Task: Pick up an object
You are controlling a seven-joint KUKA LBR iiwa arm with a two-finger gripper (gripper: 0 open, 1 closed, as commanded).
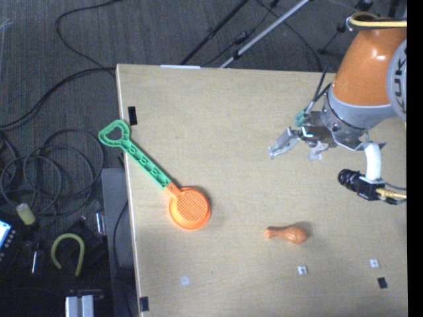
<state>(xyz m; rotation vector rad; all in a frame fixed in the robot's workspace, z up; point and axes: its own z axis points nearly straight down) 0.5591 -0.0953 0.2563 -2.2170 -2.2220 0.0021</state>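
Gripper (299,144) is hanging right of centre, fingers spread and grasping nothing. Below it, well apart, a small orange drumstick-shaped toy (288,233) is lying flat on the tan board (231,104). At left centre, a green-handled strainer (162,179) with an orange mesh head is lying diagonally.

The arm (370,78) reaches in from the right, claw (285,145) pointing left.

Black cables (39,170) coil on the dark carpet (59,38) beside a green U-shaped hook (68,249).
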